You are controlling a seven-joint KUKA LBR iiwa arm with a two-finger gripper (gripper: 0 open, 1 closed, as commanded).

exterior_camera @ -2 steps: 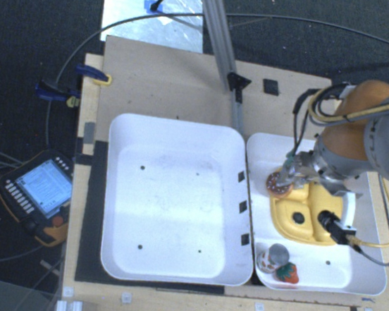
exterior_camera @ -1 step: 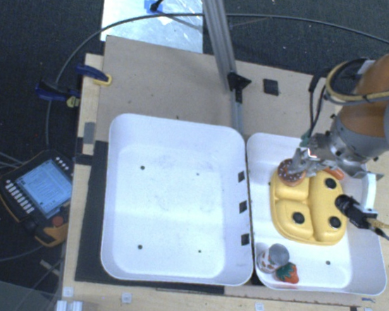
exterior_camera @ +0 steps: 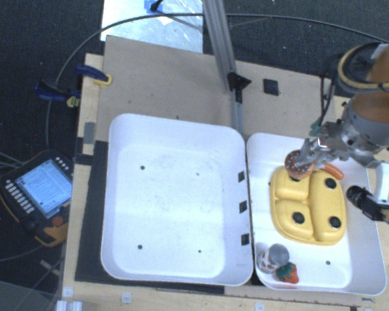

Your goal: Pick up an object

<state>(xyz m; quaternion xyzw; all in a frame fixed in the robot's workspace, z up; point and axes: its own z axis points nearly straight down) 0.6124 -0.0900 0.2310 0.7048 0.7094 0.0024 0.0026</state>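
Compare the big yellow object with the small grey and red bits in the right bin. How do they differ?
The yellow object is far larger than the small pieces at the bin's near left corner. It is one colour, yellow with dark spots; the small pieces mix grey, red and some green. It lies mid-bin with the gripper at its far end; the small pieces lie apart from the gripper. Both rest in the right bin.

The two bins (exterior_camera: 174, 205) are white with little black dots. A big yellow toy (exterior_camera: 309, 205) has black spots. Beside it lies something orange (exterior_camera: 332, 171). A small grey ball (exterior_camera: 278, 254) sits by a red and green thing (exterior_camera: 288, 272). The desk (exterior_camera: 161, 83) is tan.
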